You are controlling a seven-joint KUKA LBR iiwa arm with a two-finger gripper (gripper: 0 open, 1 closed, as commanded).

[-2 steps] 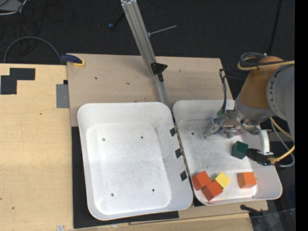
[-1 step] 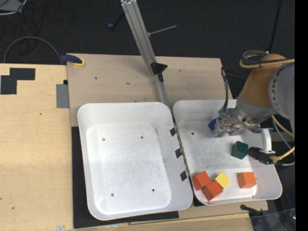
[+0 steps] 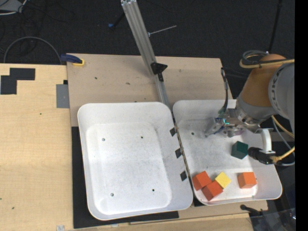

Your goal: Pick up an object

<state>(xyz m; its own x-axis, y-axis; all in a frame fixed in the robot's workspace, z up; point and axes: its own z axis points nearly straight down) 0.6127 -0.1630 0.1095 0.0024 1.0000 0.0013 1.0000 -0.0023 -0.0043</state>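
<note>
Gripper [image 3: 214, 128] over right bin [image 3: 202, 110]; finger state cannot be determined; green block [image 3: 239, 150] just beside, red blocks [image 3: 207, 185] farther

A pale wooden bench [image 3: 33, 143] sits over dark floor [image 3: 72, 18], where cables [image 3: 24, 44] loop; an aluminium rail [image 3: 142, 35], perhaps a camera mast, slants upward.

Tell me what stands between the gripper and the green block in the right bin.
Nothing visible. The gripper sits over bare floor of the right bin, and the green block lies apart from it, toward the near right, with only bare bin floor between them.
</note>
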